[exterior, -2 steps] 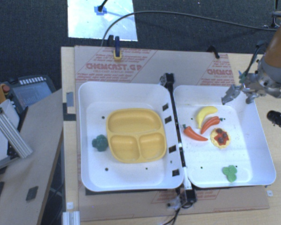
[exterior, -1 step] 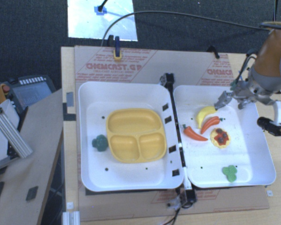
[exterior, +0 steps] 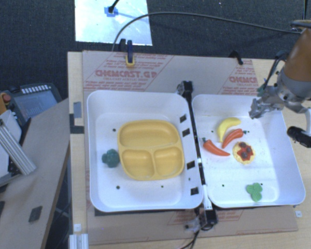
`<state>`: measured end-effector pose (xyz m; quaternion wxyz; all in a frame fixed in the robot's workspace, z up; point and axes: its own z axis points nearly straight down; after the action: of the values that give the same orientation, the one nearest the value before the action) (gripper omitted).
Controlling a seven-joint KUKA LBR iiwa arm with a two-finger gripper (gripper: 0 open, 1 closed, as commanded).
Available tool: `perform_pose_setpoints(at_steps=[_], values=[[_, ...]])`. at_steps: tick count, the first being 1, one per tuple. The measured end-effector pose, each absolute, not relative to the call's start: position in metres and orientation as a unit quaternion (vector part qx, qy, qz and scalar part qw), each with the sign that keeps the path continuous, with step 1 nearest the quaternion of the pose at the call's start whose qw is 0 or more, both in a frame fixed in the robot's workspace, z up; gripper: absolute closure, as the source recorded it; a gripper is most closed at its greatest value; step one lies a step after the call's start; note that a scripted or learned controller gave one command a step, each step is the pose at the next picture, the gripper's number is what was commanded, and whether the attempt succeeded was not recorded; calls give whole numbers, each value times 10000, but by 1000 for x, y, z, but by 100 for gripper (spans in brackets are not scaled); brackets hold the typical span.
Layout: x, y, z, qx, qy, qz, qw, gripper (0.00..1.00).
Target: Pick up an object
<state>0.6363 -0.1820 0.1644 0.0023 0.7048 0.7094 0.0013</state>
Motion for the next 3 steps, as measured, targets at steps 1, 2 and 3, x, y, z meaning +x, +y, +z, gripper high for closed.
perform_pose_setpoints(at_steps=[1, 2, 3], values=[[638, -182, 219, 7054, 7088, 18, 32, 100], [642, -175, 282, 7048, 7094, 25, 42, 100], [643, -175, 293, 7050, 7092, 12, 22, 100]])
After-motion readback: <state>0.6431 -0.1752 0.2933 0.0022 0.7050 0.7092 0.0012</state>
